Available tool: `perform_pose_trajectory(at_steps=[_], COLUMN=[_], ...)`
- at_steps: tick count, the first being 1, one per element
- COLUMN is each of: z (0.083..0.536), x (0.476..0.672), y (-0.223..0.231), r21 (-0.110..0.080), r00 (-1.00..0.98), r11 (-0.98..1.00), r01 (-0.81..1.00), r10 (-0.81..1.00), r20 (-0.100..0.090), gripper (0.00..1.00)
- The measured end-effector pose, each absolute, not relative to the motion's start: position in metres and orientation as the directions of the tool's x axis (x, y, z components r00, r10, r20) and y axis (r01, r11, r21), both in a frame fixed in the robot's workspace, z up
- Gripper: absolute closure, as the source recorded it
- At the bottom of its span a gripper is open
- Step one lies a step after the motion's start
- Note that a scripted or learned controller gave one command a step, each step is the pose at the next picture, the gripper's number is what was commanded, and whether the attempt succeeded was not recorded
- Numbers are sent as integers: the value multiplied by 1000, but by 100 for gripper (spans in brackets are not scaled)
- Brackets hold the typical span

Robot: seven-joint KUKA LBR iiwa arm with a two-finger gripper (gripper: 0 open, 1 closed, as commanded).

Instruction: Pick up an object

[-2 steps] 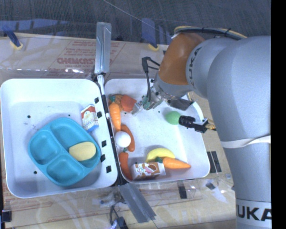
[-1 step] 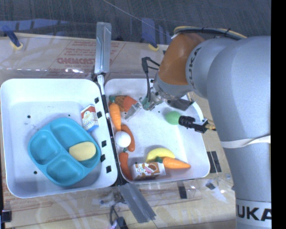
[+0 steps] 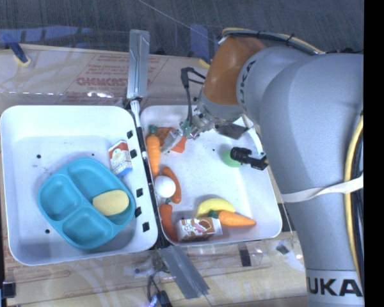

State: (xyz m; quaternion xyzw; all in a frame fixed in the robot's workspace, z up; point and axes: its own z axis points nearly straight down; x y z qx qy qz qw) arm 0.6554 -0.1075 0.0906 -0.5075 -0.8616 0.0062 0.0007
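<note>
Pincer (image 3: 185, 132): low at the right bin's (image 3: 269, 200) far left corner, just above an orange-red packet (image 3: 177, 142); finger spread cannot be told from this angle. Packet: likely target, lying near the wall, hence the steep reach of the arm (image 3: 294, 107). Carrot (image 3: 153, 153): beside packet, along the divider. Egg (image 3: 164, 187), banana (image 3: 214, 205), second carrot (image 3: 237, 219), carton (image 3: 197, 228): loose toward the near side. Green item (image 3: 231, 157): by the right wall. Left bin (image 3: 19, 171): blue tray (image 3: 70, 203) bearing a yellow lump (image 3: 111, 201); small carton (image 3: 120, 158) beside it.

Right bin's centre floor (image 3: 201, 171) open, toys crowding its left wall, seemingly
</note>
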Motion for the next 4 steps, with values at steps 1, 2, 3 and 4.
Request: perform_pose_trajectory(at_steps=[1, 2, 3, 4], z=[96, 193, 189, 88], x=[655, 650, 648, 620], y=[-105, -77, -77, -104], r21=[-14, 3, -3, -5], r00=[-490, -523, -523, -452], r11=[490, 523, 523, 452], r01=[871, 852, 853, 892], r10=[871, 852, 853, 892], r20=[0, -2, 2, 1], gripper=[100, 100, 0, 0])
